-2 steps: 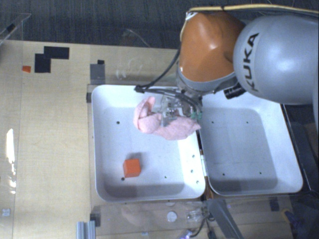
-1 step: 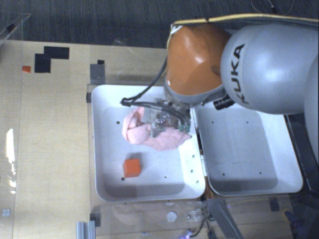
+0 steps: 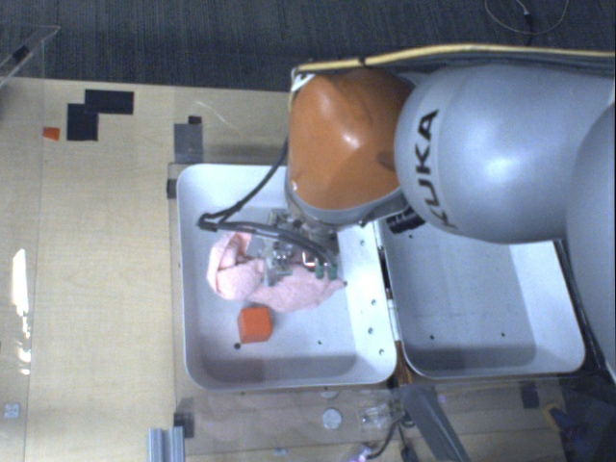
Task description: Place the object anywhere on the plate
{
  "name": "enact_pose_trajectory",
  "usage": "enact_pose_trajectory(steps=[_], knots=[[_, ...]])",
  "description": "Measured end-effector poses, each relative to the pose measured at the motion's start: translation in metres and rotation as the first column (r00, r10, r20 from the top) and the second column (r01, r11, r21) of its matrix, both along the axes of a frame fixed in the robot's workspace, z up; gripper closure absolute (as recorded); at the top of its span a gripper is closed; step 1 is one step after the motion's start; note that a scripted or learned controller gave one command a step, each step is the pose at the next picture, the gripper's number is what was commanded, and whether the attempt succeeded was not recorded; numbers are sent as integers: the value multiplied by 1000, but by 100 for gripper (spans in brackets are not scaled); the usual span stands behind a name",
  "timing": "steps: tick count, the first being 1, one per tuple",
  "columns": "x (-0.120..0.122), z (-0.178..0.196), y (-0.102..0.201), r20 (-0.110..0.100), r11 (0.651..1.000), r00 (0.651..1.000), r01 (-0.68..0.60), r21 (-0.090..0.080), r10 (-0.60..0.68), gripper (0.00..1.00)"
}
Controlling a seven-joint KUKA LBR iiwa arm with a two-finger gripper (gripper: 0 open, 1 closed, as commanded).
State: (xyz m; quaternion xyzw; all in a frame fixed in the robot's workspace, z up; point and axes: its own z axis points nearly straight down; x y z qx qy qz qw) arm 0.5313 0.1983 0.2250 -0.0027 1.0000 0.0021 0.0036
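Left bin (image 3: 192,258) holds a pink plate (image 3: 241,277) and orange block (image 3: 255,324).

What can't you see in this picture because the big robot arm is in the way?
- Tool: the orange band above it hides most of it, so what its tips are doing cannot be made out.
- Pink plate: the tool covers its upper middle, so its full outline is hidden.
- Right bin: the grey arm covers its far half.
- Orange block: too small and blurry to tell exactly what it is.
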Motion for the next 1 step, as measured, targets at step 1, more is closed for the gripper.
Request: enact_pose_trajectory(steps=[1], knots=[[0,0,0,0,1000,1000,0,0,0,0]])
